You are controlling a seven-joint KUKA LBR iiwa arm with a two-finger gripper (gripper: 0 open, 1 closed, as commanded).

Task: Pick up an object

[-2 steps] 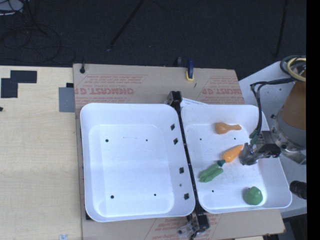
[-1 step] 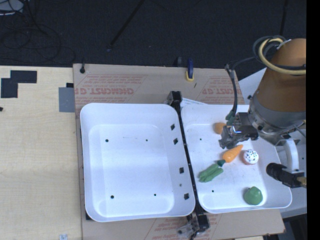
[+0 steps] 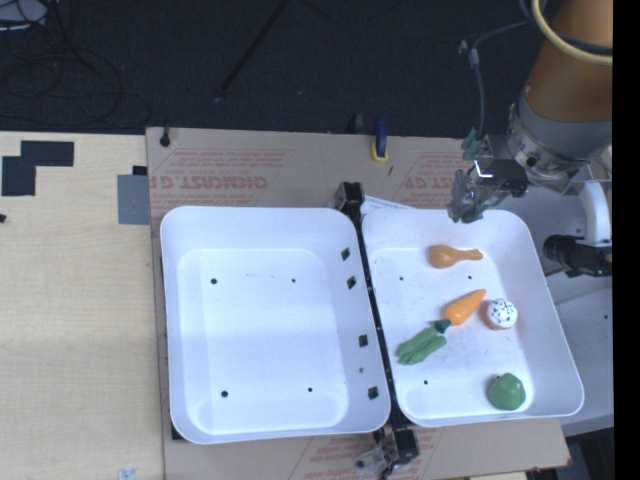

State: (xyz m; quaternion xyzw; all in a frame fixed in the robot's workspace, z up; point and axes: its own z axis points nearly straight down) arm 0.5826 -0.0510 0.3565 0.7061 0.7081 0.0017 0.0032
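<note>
1. Drumstick (image 3: 455, 257) is my likeliest pick: it is lying in the far part of the right bin (image 3: 545, 268), closest to my gripper (image 3: 467, 208), which is hanging over the bin's far rim.
2. I am judging it to be a light, stiff plastic toy, smooth and a little slippery; I am planning to take it across the plump end rather than the thin handle.
3. I am not able to tell how my gripper is set; it is reading as a dark blur from this angle.
4. I am also seeing a carrot (image 3: 464, 308), a green pod (image 3: 421, 346), a spotted white ball (image 3: 501, 314) and a green round piece (image 3: 507, 391) nearer in the same bin, all apart from the drumstick. The ball and the round piece are looking prone to rolling.
5. I am reading red printing upside down on the cardboard (image 3: 250, 168) beyond the left bin (image 3: 180, 318); the letters are too blurred to make out with confidence.
</note>
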